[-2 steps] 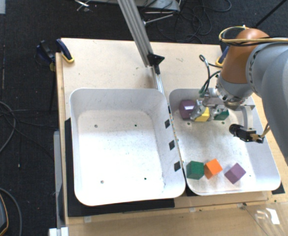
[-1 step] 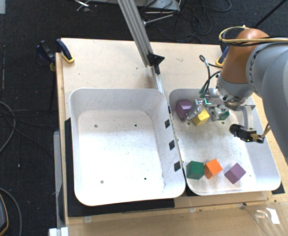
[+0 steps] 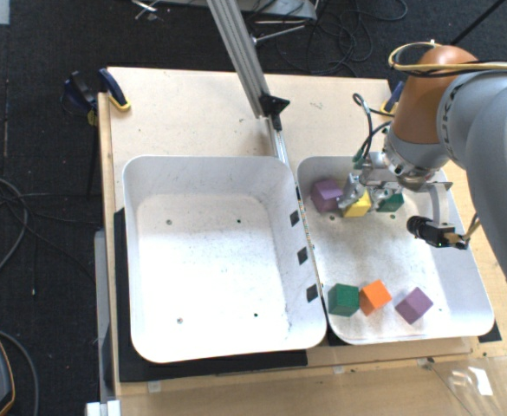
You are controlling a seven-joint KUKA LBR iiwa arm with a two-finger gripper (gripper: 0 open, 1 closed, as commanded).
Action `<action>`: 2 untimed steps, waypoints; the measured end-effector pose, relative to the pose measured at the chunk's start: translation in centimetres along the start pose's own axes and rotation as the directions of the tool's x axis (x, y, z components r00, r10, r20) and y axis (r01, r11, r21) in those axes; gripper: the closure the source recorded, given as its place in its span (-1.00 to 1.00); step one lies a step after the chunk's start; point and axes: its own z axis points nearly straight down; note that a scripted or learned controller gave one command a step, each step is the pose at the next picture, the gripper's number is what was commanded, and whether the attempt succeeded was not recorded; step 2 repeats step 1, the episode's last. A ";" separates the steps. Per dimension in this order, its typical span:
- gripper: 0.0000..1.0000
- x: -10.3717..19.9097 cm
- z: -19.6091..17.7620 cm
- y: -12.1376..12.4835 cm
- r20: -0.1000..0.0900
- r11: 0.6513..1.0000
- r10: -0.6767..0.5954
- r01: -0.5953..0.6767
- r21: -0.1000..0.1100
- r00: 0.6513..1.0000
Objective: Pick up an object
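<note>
Since the small yellow block (image 3: 358, 206) looks hard and light, I'd pinch its flat sides; I cannot tell if the gripper (image 3: 357, 199), by the right bin's (image 3: 461, 306) far edge, has shut.

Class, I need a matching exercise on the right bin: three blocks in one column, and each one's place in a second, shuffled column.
Things:
1. yellow block
2. orange block
3. green cube

Places:
A. between a green block and a purple one, near edge
B. at the gripper, far end of the right bin
C. closest to the bins' shared wall, near edge

Pairs: 1-B, 2-A, 3-C
</note>
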 end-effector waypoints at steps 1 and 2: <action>1.00 -1.5 1.4 0.9 -0.006 1.000 0.003 -0.003 0.001 1.000; 1.00 -1.5 1.4 0.9 -0.006 1.000 0.003 -0.003 0.001 1.000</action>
